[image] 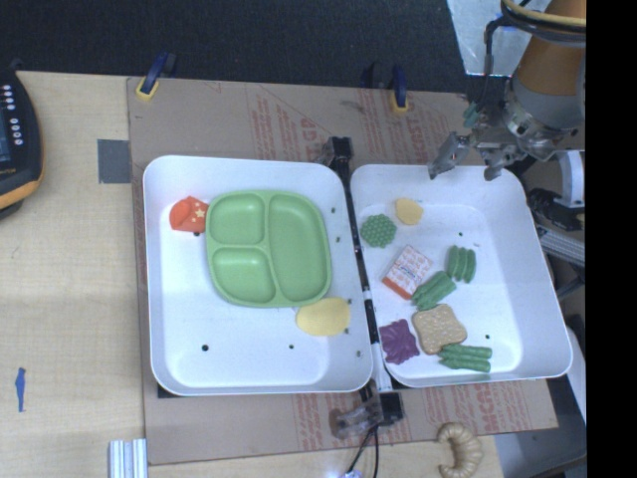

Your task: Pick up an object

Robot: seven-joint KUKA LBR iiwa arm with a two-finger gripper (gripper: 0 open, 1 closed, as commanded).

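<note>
My gripper (pixel 465 168) hangs over the far edge of the right bin (pixel 518 217), its two dark fingers spread apart and nothing between them. Below it in that bin lie a pale yellow piece (pixel 408 210), a round green piece (pixel 378 230), a red and white packet (pixel 408 271), green bean pods (pixel 447 276), a tan cracker (pixel 439 328), a purple grape bunch (pixel 398 342) and more green pods (pixel 466 358). The left bin (pixel 169 297) holds a green divided plate (pixel 269 247), a red piece (pixel 188 214) and a yellow piece (pixel 324 317).
Cardboard (pixel 249 118) lies under both bins, held by clamps (pixel 399 88) at the far edge. A handheld controller (pixel 15 137) sits at the left. A tan curled item (pixel 460 448) rests in front of the right bin.
</note>
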